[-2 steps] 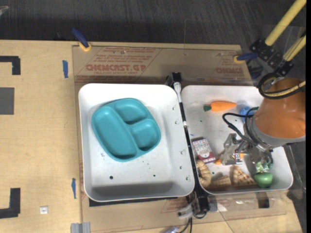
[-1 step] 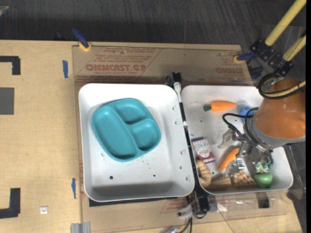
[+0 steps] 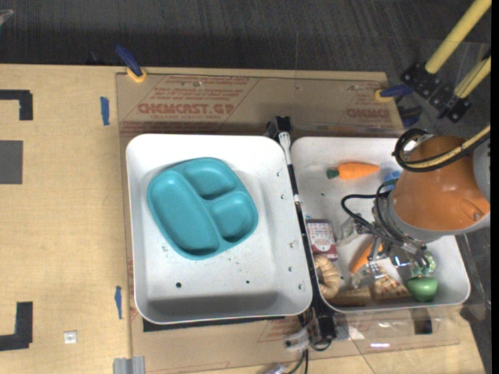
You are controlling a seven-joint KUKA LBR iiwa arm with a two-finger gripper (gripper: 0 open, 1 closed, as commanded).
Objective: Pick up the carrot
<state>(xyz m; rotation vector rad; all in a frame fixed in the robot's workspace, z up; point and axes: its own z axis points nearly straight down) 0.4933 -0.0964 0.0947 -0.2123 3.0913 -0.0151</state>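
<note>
The carrot [image 3: 359, 171] lies on its side near the far wall of the right-hand bin [image 3: 460, 291], its green stem end pointing toward the divider between the two bins, with bare white floor around it. You can see that it sits well apart from the tool [image 3: 387, 262], which hangs low over the near half of the same bin, below the arm's orange band [image 3: 437, 189], amid a clutter of small goods: a printed packet [image 3: 320, 234], a pale ridged piece [image 3: 330, 275] at the near corner, and a green apple-like fruit [image 3: 422, 288] just beside the tool. Whether the tool is wide or narrow you cannot tell; cables and shiny metal parts hide it, and nothing can be made out in its grip.

In the left-hand bin [image 3: 156, 287] rests a teal divided tray [image 3: 203, 206], untouched by the arm.

By the look of it, the pick is not yet made: the arm stands over the wrong part of the bin. Your next move, judged from here, calls for lifting clear of the clutter, travelling toward the far wall, and descending over the carrot's thick middle, closing across its short width.
</note>
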